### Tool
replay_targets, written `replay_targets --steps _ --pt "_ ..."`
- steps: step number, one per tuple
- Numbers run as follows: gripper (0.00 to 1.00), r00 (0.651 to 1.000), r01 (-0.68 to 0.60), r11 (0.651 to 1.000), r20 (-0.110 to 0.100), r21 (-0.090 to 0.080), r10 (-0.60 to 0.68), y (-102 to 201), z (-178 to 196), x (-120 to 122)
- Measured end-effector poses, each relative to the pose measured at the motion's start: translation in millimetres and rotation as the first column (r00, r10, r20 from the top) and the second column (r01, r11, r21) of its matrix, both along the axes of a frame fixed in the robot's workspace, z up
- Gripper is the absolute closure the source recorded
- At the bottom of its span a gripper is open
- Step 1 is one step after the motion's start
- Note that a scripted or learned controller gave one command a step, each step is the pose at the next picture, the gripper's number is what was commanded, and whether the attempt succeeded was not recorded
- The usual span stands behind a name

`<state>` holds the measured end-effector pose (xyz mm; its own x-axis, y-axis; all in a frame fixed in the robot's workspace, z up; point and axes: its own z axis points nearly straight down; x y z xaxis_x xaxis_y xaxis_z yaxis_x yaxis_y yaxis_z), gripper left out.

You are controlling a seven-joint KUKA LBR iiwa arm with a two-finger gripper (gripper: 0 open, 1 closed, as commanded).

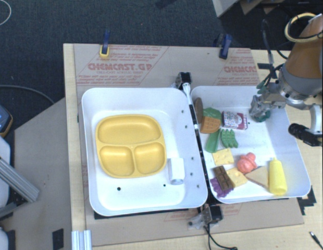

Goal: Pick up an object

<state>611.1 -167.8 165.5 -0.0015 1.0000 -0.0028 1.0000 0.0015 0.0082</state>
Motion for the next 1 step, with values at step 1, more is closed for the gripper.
replay_targets --steps 1 --pt "1.0 1.0 0.0 1.0 0.001 0.0 0.0 -0.4 54.6 1.9"
